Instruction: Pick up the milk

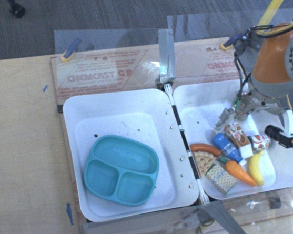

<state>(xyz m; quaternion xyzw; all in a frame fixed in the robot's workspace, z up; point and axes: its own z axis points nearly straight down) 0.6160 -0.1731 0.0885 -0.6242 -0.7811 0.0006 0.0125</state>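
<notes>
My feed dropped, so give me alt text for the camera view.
The gripper hovers in the right bin just above a pile of toy food: milk, bottle, carrot, banana. The left bin holds a teal plate.

One fixed camera is mounted above the bench (19, 156), looking down at a slant. The far side of the bench lies toward the top of the frame, with dark floor (122, 5) beyond it. Both bins fall within the frame: the left bin (77, 111) sits near the middle, the right bin (197, 99) toward the right edge. The arm (275, 61) enters from the right. The view is moderately close, covering both bins and the bare bench at left.
</notes>
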